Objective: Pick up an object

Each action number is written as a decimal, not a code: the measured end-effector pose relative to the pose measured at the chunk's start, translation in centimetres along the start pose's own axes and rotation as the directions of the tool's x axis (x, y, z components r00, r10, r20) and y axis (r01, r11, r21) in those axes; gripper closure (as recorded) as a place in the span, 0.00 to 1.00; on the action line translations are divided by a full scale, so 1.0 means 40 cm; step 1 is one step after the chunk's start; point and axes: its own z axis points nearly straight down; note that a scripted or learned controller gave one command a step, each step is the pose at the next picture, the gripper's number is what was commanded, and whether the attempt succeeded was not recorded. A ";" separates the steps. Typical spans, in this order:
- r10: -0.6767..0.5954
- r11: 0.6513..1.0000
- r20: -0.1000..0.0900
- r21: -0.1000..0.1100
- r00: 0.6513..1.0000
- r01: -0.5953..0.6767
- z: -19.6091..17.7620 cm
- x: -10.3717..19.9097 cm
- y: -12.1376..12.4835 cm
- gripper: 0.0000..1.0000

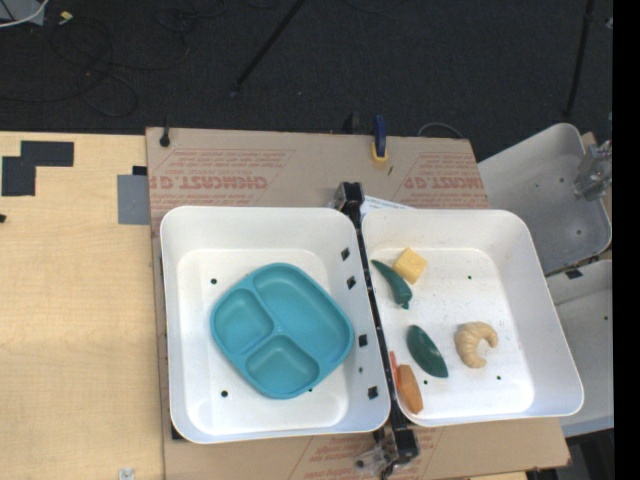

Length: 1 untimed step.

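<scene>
Grey arm (565, 193) waits out right, approach step not yet begun, claw state I cannot tell; the tan croissant (476, 343) lies clear in the right bin (522, 234), so next it must swing over and descend.
</scene>
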 end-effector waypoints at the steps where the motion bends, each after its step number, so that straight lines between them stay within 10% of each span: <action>1: 0.001 1.000 0.000 -0.001 1.000 -0.001 -0.050 0.014 -0.067 1.00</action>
